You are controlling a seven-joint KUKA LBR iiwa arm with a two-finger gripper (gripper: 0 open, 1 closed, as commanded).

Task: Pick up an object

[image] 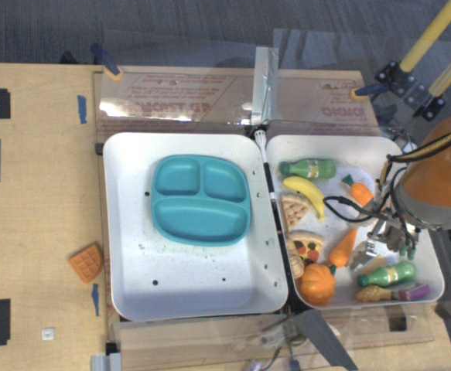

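stage: reaching | gripper point(381, 242) low in right bin point(430, 284) over green bottle point(387, 273), grasp state cannot tell | nothing lifted yet

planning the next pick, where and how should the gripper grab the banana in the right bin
Grip the banana across its thick middle, coming straight down from above. It lies flat, running diagonally, with bare bin floor on its right; closing across its narrow width should likely avoid the pizza slice alongside.

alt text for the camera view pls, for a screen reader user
A grey arm's two-finger gripper hangs low in the right shallow white bin, among toy food: a yellow plastic banana, a green bottle, an orange pumpkin and pizza slices. The left white bin holds a teal three-compartment plate; a small orange waffle piece lies on the wooden bench.
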